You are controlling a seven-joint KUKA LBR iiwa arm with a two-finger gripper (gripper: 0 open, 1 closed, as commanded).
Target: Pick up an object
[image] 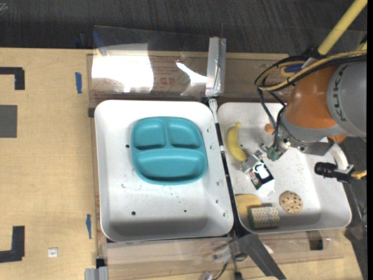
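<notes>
The gripper [258, 163] hung low in the right bin [335, 212], finger spread unreadable, beside the banana [235, 143], risking nudging it away or closing on air.

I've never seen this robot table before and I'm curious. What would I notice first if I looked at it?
Probably the big teal divided plate, lying alone in the middle of the left white bin. Next, the grey arm with its bright orange band, reaching in from the right over the right bin. Its gripper hangs close to a yellow banana there, with a small round cracker nearer the front.
</notes>
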